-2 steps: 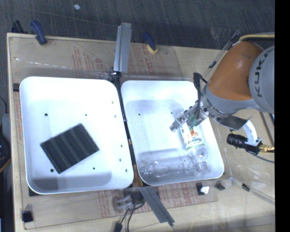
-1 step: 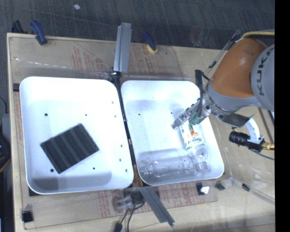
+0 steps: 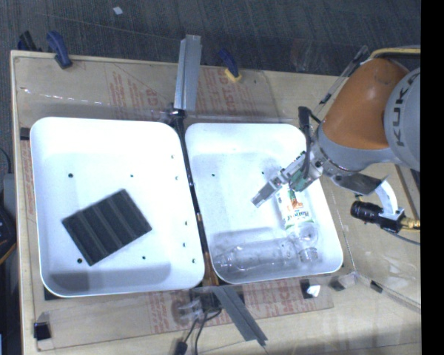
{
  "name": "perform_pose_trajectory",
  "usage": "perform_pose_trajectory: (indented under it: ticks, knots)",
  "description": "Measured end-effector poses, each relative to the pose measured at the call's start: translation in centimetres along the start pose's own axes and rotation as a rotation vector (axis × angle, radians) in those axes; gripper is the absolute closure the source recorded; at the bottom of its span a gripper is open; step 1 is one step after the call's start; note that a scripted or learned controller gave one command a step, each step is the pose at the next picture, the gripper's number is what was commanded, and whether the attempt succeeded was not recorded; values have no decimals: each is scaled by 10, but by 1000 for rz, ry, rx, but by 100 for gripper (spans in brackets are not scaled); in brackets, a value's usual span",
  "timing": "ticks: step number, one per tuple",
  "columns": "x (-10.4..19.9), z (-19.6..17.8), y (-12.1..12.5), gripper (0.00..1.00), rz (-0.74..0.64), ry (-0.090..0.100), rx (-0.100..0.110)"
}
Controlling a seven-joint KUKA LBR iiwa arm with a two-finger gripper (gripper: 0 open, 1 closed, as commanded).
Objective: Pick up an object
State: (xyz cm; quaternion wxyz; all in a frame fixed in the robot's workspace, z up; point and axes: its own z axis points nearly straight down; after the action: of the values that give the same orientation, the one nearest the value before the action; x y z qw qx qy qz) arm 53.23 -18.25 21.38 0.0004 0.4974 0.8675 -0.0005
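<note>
The arm (image 3: 370,117) reaches in from the right, w/ its jaws (image 3: 270,189) low over the right bin (image 3: 207,146), roughly mid-bin. Jaws look a little apart w/ nothing visible between them, though they're small and hard to read. Just beside them, toward the bin's right wall, lies a small white bottle (image 3: 294,211) w/ a green and orange label. Along the near wall of the same bin lies a clear plastic bottle (image 3: 263,256) on its side. The left bin (image 3: 52,143) holds a dark ribbed slab (image 3: 106,226), lying flat at an angle. Both bins sit on the counter (image 3: 96,80).
</note>
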Motion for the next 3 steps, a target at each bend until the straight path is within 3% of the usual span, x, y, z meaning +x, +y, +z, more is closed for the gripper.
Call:
perform_pose_trajectory:
  ticks: [1,2,3]
  knots:
    - [-47,90,28,0,39,3,2]
    - [-66,120,64,0,-159,-2,-2]
    - [-28,123,75,0,-19,5,3]
